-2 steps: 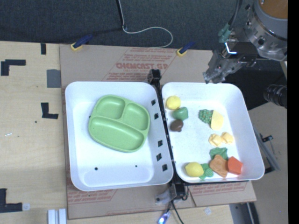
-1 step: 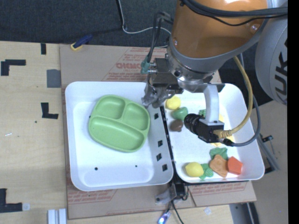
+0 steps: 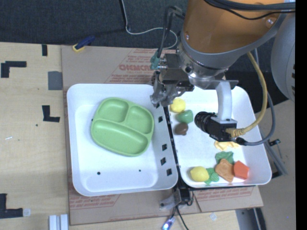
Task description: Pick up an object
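1. On the left, a green divided plate (image 3: 123, 125) lies in the left bin (image 3: 76, 143); I see little risk there.
2. At the divider (image 3: 165, 138), the gripper (image 3: 160, 96) hangs low over the wall, and I cannot tell its state or whether it holds anything. It may strike the wall.
3. Just right, a yellow piece (image 3: 178, 105), a green piece (image 3: 186, 116) and a brown piece (image 3: 181, 128) huddle together; a grab may nudge or take two.
4. Near right, more toys (image 3: 225, 169) sit well apart.
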Available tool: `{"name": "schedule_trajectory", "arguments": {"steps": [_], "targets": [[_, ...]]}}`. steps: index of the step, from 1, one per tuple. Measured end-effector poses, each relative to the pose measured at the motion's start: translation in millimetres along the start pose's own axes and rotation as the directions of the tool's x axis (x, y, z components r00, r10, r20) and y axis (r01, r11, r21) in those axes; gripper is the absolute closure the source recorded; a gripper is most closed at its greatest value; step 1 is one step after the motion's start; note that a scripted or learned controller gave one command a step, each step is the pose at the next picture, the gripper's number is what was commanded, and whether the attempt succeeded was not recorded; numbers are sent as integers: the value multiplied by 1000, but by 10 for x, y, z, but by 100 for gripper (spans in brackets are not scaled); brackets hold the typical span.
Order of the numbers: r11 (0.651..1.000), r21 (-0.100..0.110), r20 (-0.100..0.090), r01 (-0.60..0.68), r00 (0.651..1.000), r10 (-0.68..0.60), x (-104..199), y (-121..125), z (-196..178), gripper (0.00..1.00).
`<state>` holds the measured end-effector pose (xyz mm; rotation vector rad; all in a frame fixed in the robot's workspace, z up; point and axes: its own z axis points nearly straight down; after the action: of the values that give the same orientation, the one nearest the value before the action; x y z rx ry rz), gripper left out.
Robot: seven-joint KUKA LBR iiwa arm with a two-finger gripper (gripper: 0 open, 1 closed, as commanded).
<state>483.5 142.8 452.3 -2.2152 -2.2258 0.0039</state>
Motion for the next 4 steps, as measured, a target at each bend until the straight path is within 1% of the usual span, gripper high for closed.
{"name": "schedule_trajectory", "arguments": {"steps": [4], "targets": [[1000,7,2,6,1000,-6,17,4,-384,100]]}}
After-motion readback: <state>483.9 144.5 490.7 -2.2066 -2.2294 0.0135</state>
